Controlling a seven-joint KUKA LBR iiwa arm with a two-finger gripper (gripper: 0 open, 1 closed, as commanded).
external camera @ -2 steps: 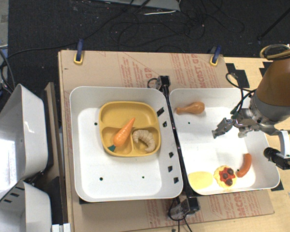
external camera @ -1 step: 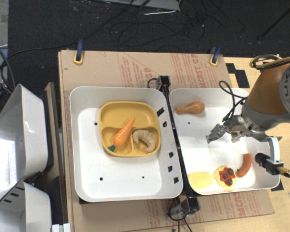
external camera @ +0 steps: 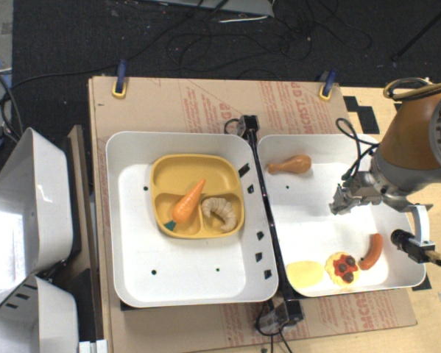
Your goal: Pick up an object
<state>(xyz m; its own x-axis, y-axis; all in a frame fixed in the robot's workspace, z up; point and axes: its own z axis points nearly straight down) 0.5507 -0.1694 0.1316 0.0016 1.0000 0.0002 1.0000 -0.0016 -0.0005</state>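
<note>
My gripper point(external camera: 343, 201) hangs over the right bin point(external camera: 308, 241), near its middle right, with bare white floor under it. A brown drumstick point(external camera: 291, 165) lies at the bin's far side, up and to the left of the gripper. A red-orange sausage point(external camera: 372, 251) lies near the bin's right wall, below the gripper. A small pizza slice point(external camera: 342, 267) and a pale yellow disc point(external camera: 304, 273) rest along the near edge. Nothing shows between the fingers.
The left bin point(external camera: 132, 263) holds a yellow divided plate point(external camera: 165, 179) with an orange carrot point(external camera: 188, 201) and a pale shrimp point(external camera: 220, 212) in its compartments. A black divider point(external camera: 260, 197) separates the bins. Cardboard lies under both, with clamps at its far edge.
</note>
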